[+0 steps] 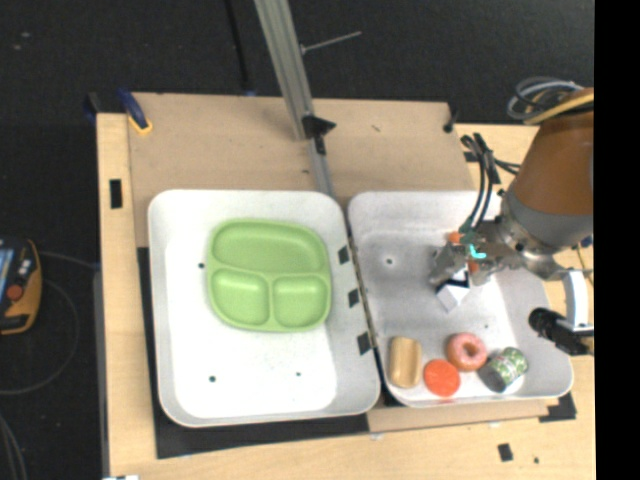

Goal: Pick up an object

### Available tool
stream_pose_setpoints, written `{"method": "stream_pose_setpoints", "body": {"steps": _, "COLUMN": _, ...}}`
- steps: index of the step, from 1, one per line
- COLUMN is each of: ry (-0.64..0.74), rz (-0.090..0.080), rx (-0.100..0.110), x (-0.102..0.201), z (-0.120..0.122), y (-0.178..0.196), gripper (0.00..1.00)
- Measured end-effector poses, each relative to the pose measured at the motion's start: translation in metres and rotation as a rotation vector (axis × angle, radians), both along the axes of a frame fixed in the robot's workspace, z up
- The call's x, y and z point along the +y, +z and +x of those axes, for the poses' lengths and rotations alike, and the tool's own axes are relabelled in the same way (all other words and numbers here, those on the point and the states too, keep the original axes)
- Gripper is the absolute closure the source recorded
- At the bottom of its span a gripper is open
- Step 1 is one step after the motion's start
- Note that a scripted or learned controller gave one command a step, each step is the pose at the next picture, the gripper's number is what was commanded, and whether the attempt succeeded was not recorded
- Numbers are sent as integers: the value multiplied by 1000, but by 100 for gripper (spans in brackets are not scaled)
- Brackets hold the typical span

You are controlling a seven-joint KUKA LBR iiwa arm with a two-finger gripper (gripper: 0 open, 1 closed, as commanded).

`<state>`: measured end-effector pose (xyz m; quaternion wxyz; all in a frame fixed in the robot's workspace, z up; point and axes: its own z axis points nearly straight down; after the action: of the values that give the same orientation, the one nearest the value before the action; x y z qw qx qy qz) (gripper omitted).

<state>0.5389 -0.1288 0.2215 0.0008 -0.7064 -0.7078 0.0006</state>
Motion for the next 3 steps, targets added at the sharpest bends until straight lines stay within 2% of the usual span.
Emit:
{"method": "stream_pose_setpoints", "body": {"steps": 1, "ry": 0, "rz": 0, "rx": -3, "x": 0, "z": 1, "y": 1, "gripper": 0}}
{"method": "stream_pose_setpoints", "body": {"steps": 2, "ry": -2, "rz": -1, "rx": 1, "x": -5, "z": 6, "y": -59, "gripper": 0}}
{"method": "stream_pose_setpoints", "body": {"steps": 3, "ry": -2, "rz": -3, "rx": -7, "x": 0, "z": 8, "y": -117, "gripper": 0}}
